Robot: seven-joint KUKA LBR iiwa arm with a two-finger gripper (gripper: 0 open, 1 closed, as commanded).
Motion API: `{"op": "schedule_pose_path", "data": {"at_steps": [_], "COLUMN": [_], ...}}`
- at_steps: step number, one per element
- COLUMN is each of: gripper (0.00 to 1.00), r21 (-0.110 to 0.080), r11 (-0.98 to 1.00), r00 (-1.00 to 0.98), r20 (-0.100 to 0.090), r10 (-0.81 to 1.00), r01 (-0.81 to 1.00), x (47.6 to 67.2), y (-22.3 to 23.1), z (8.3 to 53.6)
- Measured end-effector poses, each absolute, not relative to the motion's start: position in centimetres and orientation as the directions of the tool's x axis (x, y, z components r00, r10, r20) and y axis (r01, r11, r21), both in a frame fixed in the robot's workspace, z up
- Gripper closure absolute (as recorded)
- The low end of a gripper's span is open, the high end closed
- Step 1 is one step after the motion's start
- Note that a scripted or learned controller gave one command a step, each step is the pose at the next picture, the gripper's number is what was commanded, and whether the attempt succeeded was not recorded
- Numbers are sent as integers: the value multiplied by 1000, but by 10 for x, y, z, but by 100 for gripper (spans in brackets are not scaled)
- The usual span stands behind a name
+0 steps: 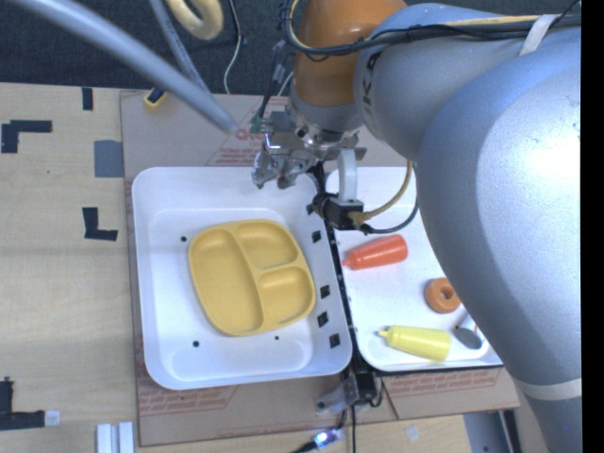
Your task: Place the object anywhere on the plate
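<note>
The camera looks down on a light wooden bench [57,253] with black marks on it. Behind the bench, the far side of the room is dark. A brown cardboard sheet [179,125] lies on the bench, and 2 white bins sit on it side by side.

The left bin [156,281] holds 1 yellow plate [251,276] with 3 sections. Nothing lies on the plate.

The right bin [396,281] holds 4 things. There is 1 orange carrot-shaped toy [376,251] at the far side, 1 small orange ring [441,295] to its right and nearer, 1 yellow bottle [415,342] lying at the near side, and 1 small grey thing [466,335] just beside the bottle. All 4 are well apart from the plate.

The big grey arm [491,159] comes in from the right. It has 1 orange band [332,26]. The gripper [283,170] hangs over the far edge of the left bin. I cannot tell how it is set.
</note>
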State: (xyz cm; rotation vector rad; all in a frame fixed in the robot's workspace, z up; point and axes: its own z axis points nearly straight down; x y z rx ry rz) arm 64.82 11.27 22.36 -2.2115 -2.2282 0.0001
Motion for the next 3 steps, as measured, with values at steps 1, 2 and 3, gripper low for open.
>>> {"op": "schedule_pose_path", "data": {"at_steps": [1,2,3], "gripper": [100,100,0], "r21": [-1,-2,-2], "r11": [6,7,3], "r00": [-6,-7,-3], "r20": [1,0,-1], "r10": [1000,1000,1000], "r01": [1000,1000,1000], "x": [647,650,650], "y": [157,218,215], "z": [225,216,216]}}
